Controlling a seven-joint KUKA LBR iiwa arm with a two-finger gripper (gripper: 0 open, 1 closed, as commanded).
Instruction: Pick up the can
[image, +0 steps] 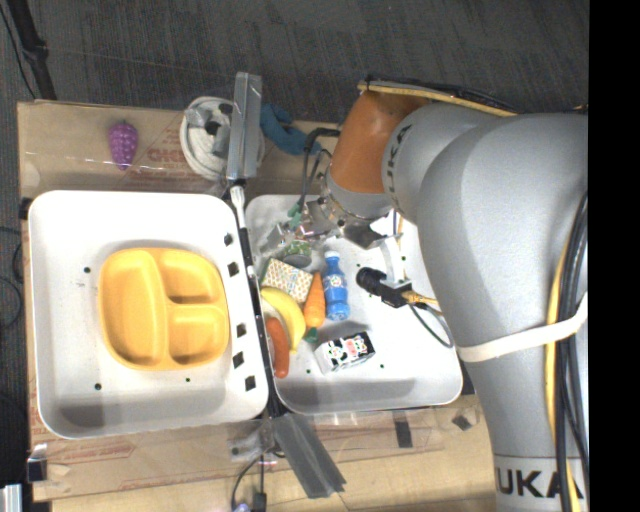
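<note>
My gripper (306, 224) reaches down into the far left corner of the right bin (420, 375). The grey arm with its orange band covers most of that bin's far side. Right under the gripper lies a small silvery object with green marks (290, 243), which looks like the can. It is partly hidden, and I cannot tell whether the gripper is around it or only beside it.
In the right bin lie a checkered packet (284, 275), a banana (287, 310), a carrot (314, 300), a blue bottle (336, 290), a red item (278, 348) and a black-and-white carton (345, 351). A yellow divided tray (165, 307) sits in the left bin (60, 400). A purple toy (122, 143) lies behind it.
</note>
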